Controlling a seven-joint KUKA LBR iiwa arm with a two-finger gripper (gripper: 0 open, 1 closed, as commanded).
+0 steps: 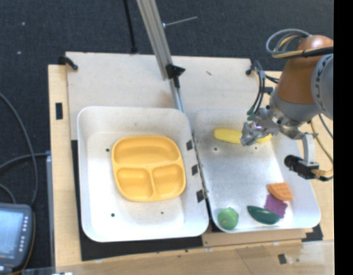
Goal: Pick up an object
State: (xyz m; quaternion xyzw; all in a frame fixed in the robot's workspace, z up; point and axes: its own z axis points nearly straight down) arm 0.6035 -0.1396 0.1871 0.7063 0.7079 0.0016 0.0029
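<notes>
Two shallow white bins sat side by side on the bench (119,79). The left bin (90,130) held a yellow divided tray (148,167) lying flat near its middle, three compartments visible, the long one on the far side. The right bin (239,171) held the loose objects. A yellow banana-shaped item (227,135) lay at the far end of that bin, long axis running left to right. Along the near edge were a green round object (227,217) at the near left corner, a dark green elongated object (263,214) just to its right, a purple piece (275,203) touching or overlapping that one, and an orange ridged piece (279,191) just beyond the purple one. The arm (299,85) came in from the right, orange band above the wrist, with cables looped on its far side. The gripper (250,134) was low over the right end of the banana-shaped item, covering that end. Whether it was apart, together or clamped on the item could not be told from this angle, and actual contact was not resolvable. A slanted aluminium post (156,30) rose from the far side of the bench between the bins.
</notes>
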